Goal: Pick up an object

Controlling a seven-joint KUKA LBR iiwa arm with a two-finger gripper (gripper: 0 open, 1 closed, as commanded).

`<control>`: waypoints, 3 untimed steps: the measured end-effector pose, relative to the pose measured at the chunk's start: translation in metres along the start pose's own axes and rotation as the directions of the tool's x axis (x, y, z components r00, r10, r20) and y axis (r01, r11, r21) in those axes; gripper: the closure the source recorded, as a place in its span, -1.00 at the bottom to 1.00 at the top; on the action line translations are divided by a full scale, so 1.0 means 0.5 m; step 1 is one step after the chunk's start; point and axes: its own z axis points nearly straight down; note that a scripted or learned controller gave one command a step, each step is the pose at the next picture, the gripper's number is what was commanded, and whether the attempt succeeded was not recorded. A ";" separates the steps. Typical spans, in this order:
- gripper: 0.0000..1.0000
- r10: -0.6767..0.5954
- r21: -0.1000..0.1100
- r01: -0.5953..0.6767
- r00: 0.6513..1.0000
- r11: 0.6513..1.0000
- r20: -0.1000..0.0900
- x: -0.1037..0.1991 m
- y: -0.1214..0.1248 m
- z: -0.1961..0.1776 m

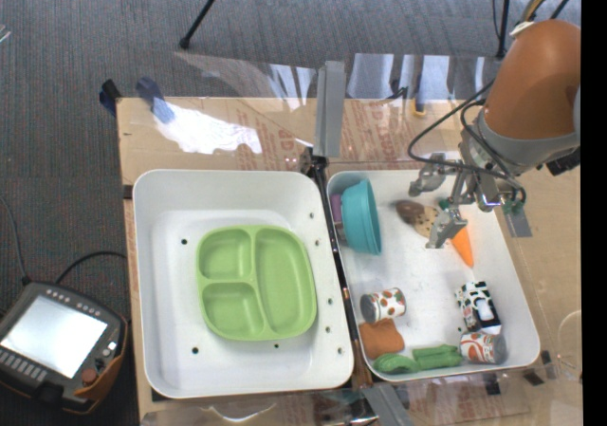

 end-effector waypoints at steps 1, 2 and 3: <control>-1.00 -0.116 0.000 0.116 0.993 0.993 0.001 0.008 -0.185 0.269; -1.00 -0.036 -0.001 0.036 0.999 0.999 0.000 0.165 -0.177 0.270; -1.00 0.044 -0.001 -0.044 0.999 0.999 0.003 -0.001 -0.159 0.268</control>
